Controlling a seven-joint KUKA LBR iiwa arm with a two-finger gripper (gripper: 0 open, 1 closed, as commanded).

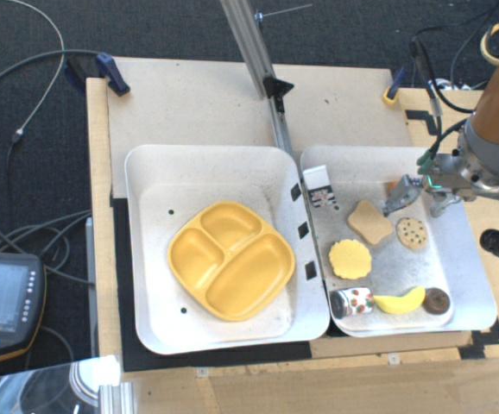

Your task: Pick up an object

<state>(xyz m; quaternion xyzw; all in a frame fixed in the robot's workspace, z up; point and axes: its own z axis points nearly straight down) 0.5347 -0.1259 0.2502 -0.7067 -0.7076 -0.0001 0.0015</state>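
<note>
1. Two white bins sit side by side; the left bin holds a yellow divided plate, and the right bin holds the small items.
2. The arm enters from the right, its claw low over the right bin's upper part, fingers apart and gripping nothing.
3. Likely step: approach. Next it must centre over one piece and descend.
4. Nearest are the toast and the cookie; the banana lies further off.
5. Fingertips are blurry; their contact with the bin is unclear.
</note>
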